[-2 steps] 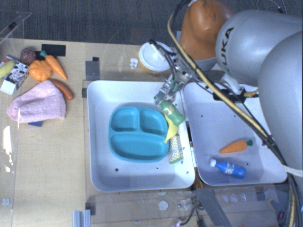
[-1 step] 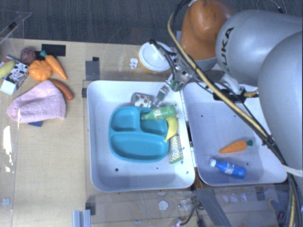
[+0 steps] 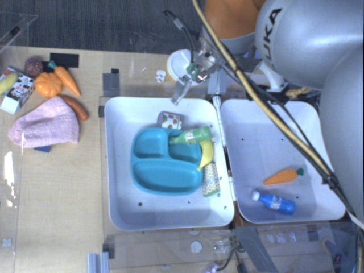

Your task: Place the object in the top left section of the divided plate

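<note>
A blue divided plate point(image 3: 165, 166) is seen in the left bin point(image 3: 119, 209). At its two o'clock edge a green bottle point(image 3: 191, 136) is laid across a yellow banana point(image 3: 206, 154); a small can point(image 3: 170, 120) is seen at twelve. The gripper point(image 3: 181, 91) is poised above the bin's twelve o'clock rim, nothing held; jaw state cannot be told.

Left bin point(image 3: 119, 169) holds the divided plate point(image 3: 165, 166); a bottle point(image 3: 190, 136) and banana point(image 3: 206, 153) lie at its right edge. Right bin point(image 3: 318, 129) holds a carrot point(image 3: 282, 176) behind a second bottle point(image 3: 274, 202). Loose items lie on the bench point(image 3: 51, 198), left.
</note>
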`<state>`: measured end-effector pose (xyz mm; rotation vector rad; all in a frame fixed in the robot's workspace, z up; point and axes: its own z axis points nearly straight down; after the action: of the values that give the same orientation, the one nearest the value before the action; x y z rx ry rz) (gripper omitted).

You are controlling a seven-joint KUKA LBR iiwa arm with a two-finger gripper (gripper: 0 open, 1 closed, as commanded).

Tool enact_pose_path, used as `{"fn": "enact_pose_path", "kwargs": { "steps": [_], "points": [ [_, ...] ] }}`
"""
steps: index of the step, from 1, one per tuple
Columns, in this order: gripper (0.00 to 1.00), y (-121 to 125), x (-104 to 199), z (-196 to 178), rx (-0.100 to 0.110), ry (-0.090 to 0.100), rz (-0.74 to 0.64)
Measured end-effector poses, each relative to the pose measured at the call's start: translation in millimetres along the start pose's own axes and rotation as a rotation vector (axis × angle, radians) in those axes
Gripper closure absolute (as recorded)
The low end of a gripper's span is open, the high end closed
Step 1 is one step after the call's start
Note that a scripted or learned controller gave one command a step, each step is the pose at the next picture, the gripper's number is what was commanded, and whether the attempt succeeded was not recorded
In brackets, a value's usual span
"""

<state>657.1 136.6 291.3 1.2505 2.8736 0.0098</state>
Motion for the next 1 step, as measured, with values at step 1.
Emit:
{"fn": "enact_pose_path", "kwargs": {
  "steps": [1],
  "points": [
    [0.0, 10.2, 2.2, -129.4, 0.002, -0.001, 0.193]
  ]
}}
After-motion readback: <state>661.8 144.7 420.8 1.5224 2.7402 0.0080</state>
